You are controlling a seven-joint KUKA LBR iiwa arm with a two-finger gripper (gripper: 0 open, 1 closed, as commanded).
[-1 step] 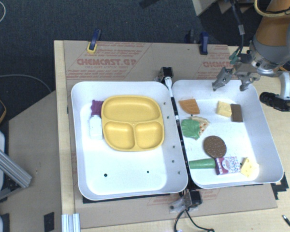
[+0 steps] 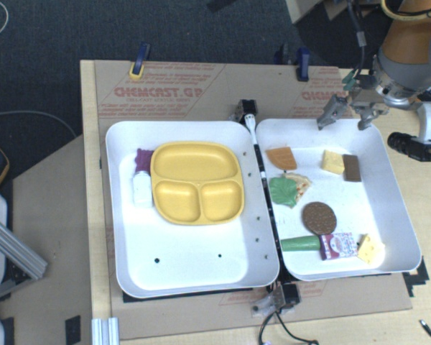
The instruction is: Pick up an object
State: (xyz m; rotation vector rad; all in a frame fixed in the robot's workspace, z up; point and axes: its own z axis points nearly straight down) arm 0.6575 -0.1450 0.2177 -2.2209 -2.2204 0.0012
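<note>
Camera view: end effector (image 2: 343, 118) fingers spread, holding nothing, above right bin (image 2: 399, 214).

Premises: a robotics laboratory. Evidence: an industrial arm (image 2: 409, 27) stands at a bench (image 2: 194, 85) of clamped board; beside that bench lie loose cables (image 2: 29, 121) on dark carpet and aluminium framing (image 2: 14, 246).

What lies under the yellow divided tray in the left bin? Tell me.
A purple item and a white bottle-like item stick out at the yellow divided tray's left edge, on the left bin floor. How far they run beneath it, and anything else there, is covered.
</note>
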